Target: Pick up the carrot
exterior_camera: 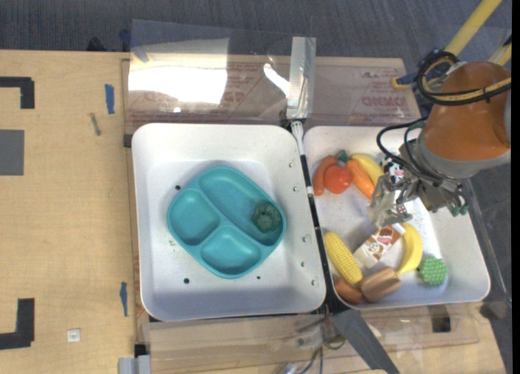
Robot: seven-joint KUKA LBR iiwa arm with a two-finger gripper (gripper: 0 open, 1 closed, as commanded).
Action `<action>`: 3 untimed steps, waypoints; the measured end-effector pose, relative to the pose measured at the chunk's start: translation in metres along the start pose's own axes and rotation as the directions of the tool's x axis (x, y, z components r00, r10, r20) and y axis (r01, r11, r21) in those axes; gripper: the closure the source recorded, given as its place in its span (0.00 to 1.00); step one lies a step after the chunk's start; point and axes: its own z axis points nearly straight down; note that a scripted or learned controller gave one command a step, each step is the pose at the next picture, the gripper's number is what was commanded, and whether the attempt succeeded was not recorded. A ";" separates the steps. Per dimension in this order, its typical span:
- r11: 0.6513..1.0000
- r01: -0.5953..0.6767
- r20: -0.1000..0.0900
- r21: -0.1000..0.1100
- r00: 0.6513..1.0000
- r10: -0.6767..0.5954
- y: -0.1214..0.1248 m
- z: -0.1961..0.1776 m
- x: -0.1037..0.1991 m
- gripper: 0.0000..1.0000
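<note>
Here the gripper (390, 206) hangs over the right bin (471, 271), just right of the carrot (362, 178); the carrot lies beside the tomato (333, 176), unheld.

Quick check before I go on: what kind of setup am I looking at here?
Most likely a lab bench for robot pick-and-place trials, not a kitchen: two white bins sit side by side on plywood, the food is toy, such as the carrot and corn, and a teal divided plate holds a dark green lump.
</note>
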 end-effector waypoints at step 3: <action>0.868 -0.497 0.006 0.001 0.868 0.497 0.006 0.013 0.021 0.00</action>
